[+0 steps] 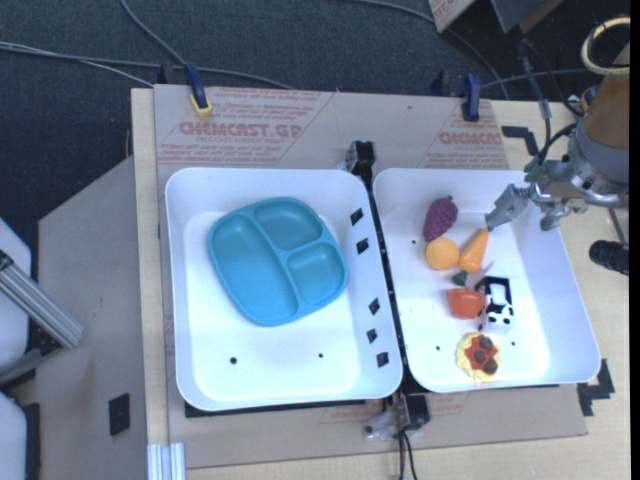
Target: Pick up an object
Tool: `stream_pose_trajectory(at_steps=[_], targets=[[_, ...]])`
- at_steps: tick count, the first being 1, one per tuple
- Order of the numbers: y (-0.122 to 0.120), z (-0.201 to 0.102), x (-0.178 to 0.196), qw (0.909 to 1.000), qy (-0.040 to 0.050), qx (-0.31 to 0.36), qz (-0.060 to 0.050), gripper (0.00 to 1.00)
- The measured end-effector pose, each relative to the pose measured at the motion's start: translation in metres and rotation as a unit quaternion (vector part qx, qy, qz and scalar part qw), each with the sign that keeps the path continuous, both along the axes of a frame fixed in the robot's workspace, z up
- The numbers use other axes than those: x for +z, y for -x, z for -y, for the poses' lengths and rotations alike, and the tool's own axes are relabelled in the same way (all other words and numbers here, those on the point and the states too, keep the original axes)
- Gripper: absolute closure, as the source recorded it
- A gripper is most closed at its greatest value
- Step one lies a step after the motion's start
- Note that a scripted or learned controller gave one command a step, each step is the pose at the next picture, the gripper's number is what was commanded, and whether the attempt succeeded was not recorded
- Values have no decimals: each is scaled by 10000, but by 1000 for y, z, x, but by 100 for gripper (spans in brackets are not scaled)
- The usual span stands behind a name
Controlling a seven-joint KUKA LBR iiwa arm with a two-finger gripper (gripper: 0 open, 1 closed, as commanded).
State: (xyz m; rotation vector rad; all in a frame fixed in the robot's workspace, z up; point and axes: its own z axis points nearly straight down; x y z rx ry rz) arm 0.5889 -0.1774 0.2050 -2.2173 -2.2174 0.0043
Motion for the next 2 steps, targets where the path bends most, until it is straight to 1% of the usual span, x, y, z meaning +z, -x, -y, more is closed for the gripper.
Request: stream_pose_trajectory(at_steps=[1,2], targets=[[0,2,-43,10000,-1,-1,0,0],[10,0,-100,10000,-4,0,-4,0]])
